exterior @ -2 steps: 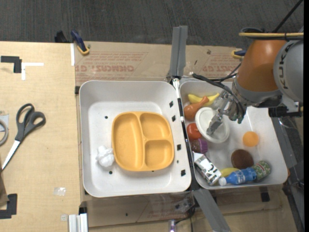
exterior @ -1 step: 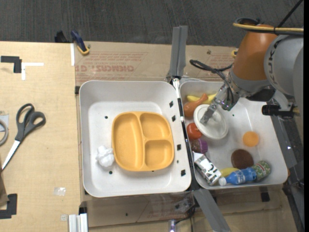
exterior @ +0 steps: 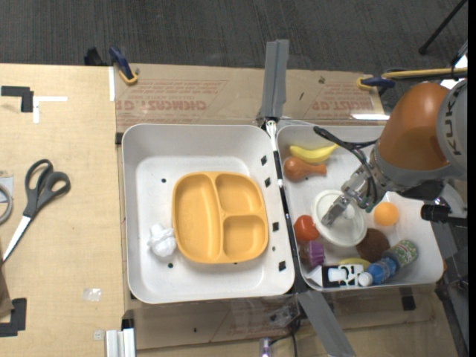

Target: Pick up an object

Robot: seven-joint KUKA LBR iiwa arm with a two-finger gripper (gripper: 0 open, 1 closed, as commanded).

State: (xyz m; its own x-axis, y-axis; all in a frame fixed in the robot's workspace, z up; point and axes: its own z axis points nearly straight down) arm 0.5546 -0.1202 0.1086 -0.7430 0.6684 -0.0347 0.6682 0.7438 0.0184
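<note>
White bowl (exterior: pixel 340 222) in the right bin (exterior: pixel 431 277), near its centre, looks like the target; the gripper (exterior: pixel 336 213) hangs over the bowl's rim at about 10 o'clock. Its fingers point down into the bowl, but whether they are spread or closed I cannot tell. A thin curved rim could slip out of a pinch, or the bowl could tip and shove its neighbours. Those crowd in close: a red object (exterior: pixel 305 227) at 9 o'clock, an orange ball (exterior: pixel 385 213) at 3 o'clock, a brown ball (exterior: pixel 372 242) at 4 o'clock. A banana (exterior: pixel 312 152) lies well up at 12 o'clock. The left bin (exterior: pixel 137 199) holds a yellow divided plate (exterior: pixel 220 217) and crumpled white paper (exterior: pixel 161 239). Scissors (exterior: pixel 37 192) lie on the surface at far left
</note>
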